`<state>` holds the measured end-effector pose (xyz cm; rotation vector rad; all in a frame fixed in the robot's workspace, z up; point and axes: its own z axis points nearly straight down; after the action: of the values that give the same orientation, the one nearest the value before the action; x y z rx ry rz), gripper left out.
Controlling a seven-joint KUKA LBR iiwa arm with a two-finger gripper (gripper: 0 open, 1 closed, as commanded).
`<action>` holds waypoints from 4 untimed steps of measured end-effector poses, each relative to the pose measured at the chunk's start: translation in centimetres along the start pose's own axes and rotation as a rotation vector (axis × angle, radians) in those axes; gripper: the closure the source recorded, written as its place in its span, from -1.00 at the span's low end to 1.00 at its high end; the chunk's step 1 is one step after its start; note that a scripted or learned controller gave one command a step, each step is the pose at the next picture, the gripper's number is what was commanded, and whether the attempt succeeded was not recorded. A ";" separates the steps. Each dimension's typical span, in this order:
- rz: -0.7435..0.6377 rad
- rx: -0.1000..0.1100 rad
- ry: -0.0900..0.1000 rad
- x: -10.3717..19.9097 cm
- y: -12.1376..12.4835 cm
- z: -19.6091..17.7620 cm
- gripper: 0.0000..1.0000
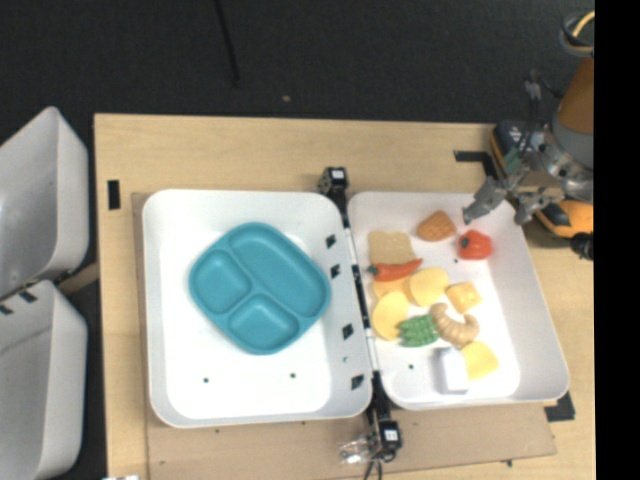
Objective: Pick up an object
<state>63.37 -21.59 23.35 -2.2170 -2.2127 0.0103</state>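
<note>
A smooth teal compartment plate point(260, 286), rounded at its corners, is seen tilted in the left bin point(170, 368). In the right bin point(530, 358), glossy toy foods are clustered: a tan bread square point(390, 245), an orange carrot point(397, 268), yellow pieces point(428, 286), a green pod point(417, 330) and a round red tomato point(475, 245). The gripper point(497, 200) is held above the bin's far right corner, near the tomato; nothing is seen between its fingers, whose spread cannot be told.
</note>
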 end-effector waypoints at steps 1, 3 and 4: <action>-0.004 -0.010 -0.003 0.1 0.2 -0.7 -1.00; -0.003 -0.008 -0.005 -0.3 0.7 10.3 -1.00; -0.003 -0.009 -0.004 -0.4 0.7 13.5 -1.00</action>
<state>63.93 -21.92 9.82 -2.2199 -2.2221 0.0049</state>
